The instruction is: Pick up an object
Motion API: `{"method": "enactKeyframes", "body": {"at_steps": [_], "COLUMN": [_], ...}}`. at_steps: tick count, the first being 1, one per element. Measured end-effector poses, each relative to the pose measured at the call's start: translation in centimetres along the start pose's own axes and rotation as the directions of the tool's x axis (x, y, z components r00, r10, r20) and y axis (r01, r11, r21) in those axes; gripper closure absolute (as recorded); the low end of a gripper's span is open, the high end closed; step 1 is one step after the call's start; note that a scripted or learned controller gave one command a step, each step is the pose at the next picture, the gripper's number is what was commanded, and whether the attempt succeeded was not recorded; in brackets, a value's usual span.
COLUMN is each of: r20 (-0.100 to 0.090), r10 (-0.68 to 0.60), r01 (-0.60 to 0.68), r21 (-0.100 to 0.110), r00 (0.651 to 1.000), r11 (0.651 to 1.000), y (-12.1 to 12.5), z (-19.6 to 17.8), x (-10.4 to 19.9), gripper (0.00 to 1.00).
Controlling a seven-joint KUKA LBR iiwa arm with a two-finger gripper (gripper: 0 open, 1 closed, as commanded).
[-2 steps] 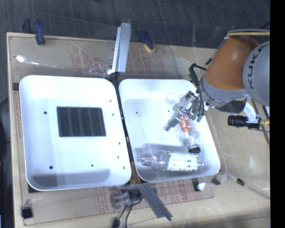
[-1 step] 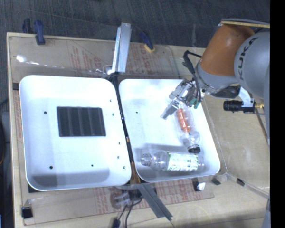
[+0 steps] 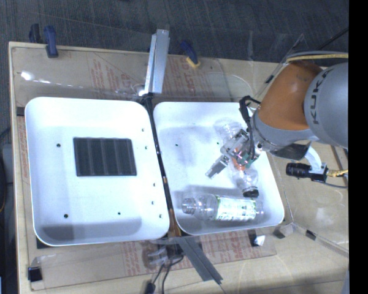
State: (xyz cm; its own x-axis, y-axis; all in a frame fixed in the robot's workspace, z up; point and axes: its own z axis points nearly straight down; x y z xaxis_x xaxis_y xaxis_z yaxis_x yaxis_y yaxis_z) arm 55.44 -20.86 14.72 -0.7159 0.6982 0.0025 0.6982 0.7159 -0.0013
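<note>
I see my gripper low in the right bin, near its middle; I cannot tell its grip state. A clear plastic bottle lies on its side along that bin's near edge. A second clear bottle sits just beside the gripper, toward the right edge. The left bin holds a dark ribbed panel. Both bins rest on a wooden bench above dark carpet.

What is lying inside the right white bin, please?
The right bin holds a clear plastic bottle lying on its side near the front wall. The gripper reaches in above it, over another clear item that the arm partly covers.
</note>
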Motion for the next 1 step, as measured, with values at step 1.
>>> {"method": "enactKeyframes", "body": {"at_steps": [1], "r20": [0.001], "r10": [-0.004], "r01": [0.004], "r21": [-0.001], "r00": [1.000], "r11": [1.000], "y": [0.14], "z": [-1.06], "x": [-0.06], "gripper": [1.00]}}
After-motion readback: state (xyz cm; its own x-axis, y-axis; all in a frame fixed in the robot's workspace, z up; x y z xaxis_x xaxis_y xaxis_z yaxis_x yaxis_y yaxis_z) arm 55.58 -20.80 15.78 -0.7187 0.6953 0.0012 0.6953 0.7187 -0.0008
